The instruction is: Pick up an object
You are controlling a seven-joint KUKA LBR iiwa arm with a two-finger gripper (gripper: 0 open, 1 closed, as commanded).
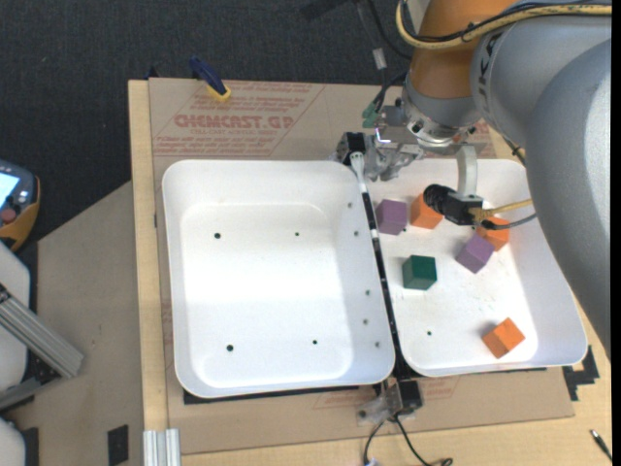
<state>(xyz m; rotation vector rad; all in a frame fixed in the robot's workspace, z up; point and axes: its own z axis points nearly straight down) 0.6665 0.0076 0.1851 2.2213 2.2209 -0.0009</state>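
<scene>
Pincer (388, 158) over right bin's (543, 343) far-left corner, grip state impossible to tell. Purple block (392, 216) just below, green block (420, 273) mid-bin.

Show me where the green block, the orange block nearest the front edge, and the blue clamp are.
green block (419, 272): camera view, on its top face.
orange block nearest the front edge (504, 338): camera view, on its top face.
blue clamp (210, 79): camera view, on the middle of its handle.
</scene>
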